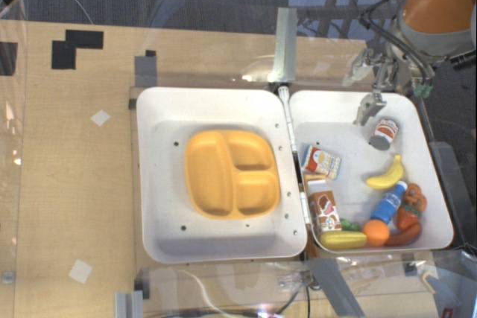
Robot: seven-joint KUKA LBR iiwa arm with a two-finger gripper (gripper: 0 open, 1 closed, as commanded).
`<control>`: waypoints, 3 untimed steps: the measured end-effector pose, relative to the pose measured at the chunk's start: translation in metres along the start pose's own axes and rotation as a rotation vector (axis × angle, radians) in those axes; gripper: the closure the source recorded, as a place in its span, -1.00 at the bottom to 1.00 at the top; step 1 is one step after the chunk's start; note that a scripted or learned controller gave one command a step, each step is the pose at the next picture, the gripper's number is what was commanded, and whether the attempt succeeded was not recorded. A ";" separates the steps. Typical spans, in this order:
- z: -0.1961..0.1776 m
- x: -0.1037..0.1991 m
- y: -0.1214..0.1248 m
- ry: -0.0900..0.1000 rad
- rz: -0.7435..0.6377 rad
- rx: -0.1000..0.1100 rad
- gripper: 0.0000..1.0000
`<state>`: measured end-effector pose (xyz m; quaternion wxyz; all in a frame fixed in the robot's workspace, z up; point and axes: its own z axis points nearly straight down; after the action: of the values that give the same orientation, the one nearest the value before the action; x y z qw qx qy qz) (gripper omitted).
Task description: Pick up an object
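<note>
L bin: I log 1 yellow divided tray, centre. R bin: juice carton, brown box, corn cob, orange, blue bottle, banana, small can at back. Tool just over can, nothing visibly held; finger gap: can't tell.

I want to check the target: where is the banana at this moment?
The banana lies in the right bin, near its right wall, below the small can and just above the blue bottle.
</note>
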<state>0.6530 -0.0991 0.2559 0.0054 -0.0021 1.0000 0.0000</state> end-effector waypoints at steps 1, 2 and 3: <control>0.111 0.001 -0.059 0.013 0.088 -0.001 -1.00; 0.134 -0.003 -0.075 0.000 0.257 0.001 -1.00; 0.125 0.023 -0.078 0.001 0.597 0.002 -1.00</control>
<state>0.6319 -0.1772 0.1303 0.0048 0.2921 0.9564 0.0007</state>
